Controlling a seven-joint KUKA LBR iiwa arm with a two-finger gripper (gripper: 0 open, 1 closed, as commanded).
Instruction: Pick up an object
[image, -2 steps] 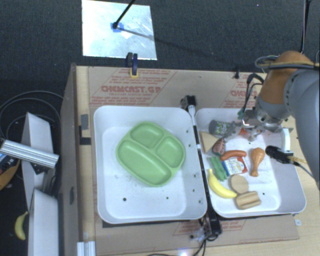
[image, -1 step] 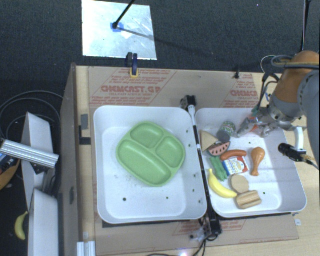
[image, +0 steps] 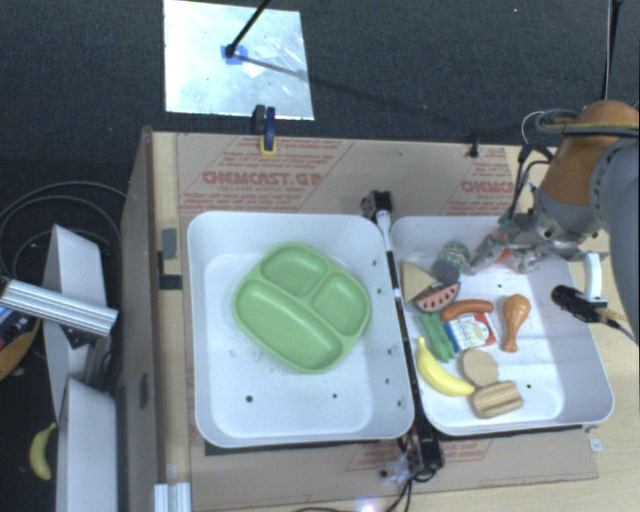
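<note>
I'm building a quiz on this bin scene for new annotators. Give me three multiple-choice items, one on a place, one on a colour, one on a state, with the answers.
1. Where does the divided plate lie?
A. in the left bin
B. in the right bin
C. on the cardboard outside both bins

2. What colour is that plate?
A. red
B. green
C. blue

3. How does the banana lie?
A. held up in the air by the tool
B. resting in the right bin among the other toy foods
C. lying on the divided plate

Answers:
1 A, the plate sits inside the left bin's walls.
2 B, it is pale green all over.
3 B, it lies on the bin floor by the left wall, apart from the tool, which is at the bin's far edge.
</note>
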